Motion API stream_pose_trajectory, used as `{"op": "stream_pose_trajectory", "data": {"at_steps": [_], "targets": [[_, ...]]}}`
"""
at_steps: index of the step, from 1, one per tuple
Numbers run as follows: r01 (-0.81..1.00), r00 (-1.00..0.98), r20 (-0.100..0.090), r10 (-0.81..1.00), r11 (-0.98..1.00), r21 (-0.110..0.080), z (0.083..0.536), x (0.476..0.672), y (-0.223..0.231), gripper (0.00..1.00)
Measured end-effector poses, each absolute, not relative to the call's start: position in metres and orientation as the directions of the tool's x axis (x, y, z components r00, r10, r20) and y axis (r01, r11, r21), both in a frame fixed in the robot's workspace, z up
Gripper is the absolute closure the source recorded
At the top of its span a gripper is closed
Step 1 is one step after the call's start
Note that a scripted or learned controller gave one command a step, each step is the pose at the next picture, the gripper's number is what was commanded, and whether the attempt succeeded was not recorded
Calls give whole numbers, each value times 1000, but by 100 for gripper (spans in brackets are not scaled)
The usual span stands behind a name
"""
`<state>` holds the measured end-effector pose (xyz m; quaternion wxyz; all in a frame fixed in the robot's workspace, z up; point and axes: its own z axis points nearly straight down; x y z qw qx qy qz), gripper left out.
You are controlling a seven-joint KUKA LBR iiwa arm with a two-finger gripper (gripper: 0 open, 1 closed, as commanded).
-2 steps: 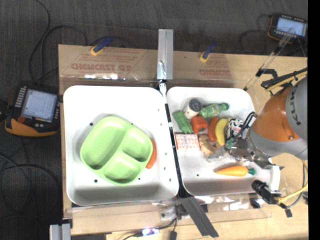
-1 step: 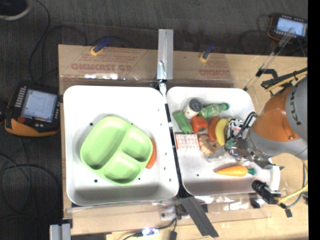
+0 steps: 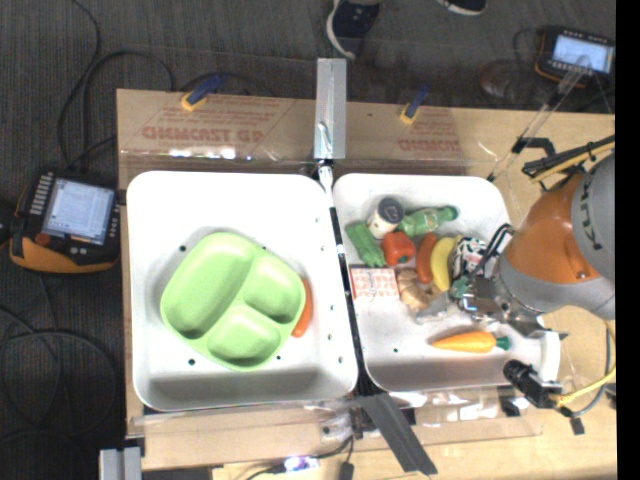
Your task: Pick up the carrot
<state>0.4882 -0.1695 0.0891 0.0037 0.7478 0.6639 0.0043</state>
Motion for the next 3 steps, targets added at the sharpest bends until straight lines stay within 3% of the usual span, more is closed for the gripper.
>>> {"op": "stream_pose_trajectory", "data": {"at_steps": [1, 2, 3], "targets": [[984, -176, -4, 984, 176, 9, 89, 487, -191, 0], [834, -552, -4, 834, 552, 9, 89, 488, -220, 0], [834, -552, -6, 834, 552, 13, 99, 490, -220, 100]]}}
